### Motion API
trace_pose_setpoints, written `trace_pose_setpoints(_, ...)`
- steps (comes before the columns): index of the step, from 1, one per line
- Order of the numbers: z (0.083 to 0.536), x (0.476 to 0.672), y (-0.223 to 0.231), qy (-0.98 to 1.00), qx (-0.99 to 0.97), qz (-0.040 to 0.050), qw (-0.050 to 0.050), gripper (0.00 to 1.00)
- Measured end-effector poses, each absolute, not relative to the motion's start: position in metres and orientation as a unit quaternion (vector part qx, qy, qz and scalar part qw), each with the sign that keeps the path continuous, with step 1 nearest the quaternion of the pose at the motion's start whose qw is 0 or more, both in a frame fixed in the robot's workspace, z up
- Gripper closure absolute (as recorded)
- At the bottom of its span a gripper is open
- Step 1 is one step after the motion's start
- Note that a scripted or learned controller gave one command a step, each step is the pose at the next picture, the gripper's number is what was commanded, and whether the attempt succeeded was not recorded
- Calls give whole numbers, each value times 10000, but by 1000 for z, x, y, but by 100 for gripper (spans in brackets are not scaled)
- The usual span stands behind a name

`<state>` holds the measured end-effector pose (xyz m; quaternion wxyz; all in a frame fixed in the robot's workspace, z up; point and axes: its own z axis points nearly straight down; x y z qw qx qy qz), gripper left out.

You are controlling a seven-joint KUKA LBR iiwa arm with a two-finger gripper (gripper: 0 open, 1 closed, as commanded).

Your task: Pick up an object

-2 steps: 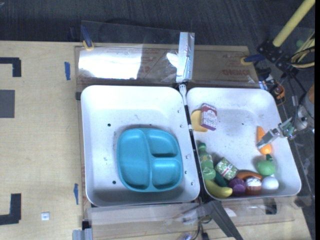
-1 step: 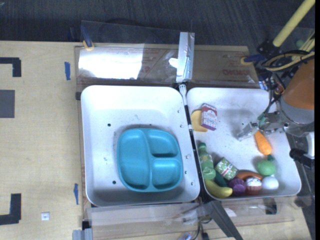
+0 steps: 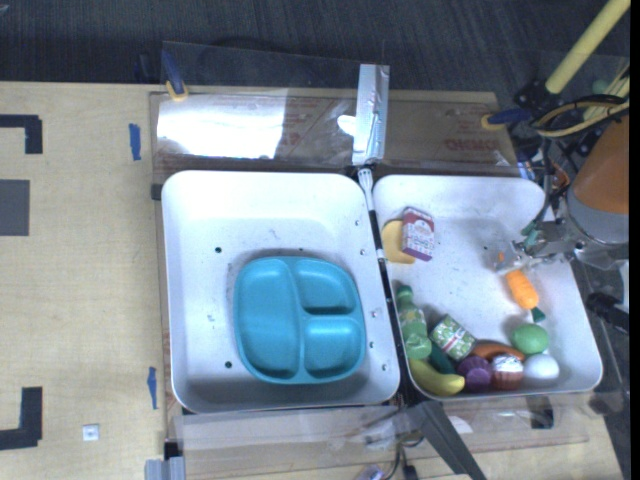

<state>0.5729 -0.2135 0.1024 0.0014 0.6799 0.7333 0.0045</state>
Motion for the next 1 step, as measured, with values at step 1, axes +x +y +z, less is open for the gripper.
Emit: trace_pose_setpoints(1,166,559,-217,6757,7372,7,20,100)
